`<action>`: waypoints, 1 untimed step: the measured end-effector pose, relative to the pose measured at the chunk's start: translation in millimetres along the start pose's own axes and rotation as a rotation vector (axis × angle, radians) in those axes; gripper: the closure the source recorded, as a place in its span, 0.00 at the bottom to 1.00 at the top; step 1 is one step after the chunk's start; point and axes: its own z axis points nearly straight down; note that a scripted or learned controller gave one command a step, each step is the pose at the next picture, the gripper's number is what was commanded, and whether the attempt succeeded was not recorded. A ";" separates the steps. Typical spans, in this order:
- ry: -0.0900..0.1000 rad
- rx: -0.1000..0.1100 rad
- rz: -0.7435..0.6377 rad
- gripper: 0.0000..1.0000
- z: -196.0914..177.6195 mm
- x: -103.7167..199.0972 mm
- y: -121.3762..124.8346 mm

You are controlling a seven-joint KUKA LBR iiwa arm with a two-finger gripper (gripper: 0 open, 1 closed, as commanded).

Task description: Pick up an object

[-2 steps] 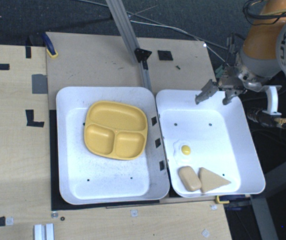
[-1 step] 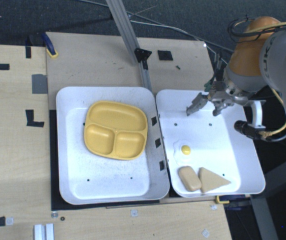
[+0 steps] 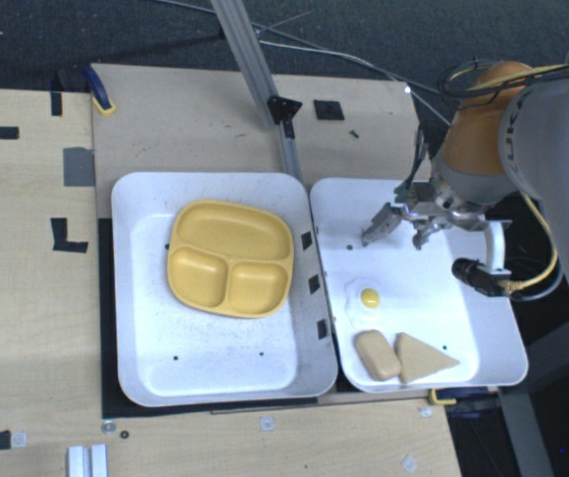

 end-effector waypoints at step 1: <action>-0.002 -0.006 -0.001 0.00 52.8 0.6 0.0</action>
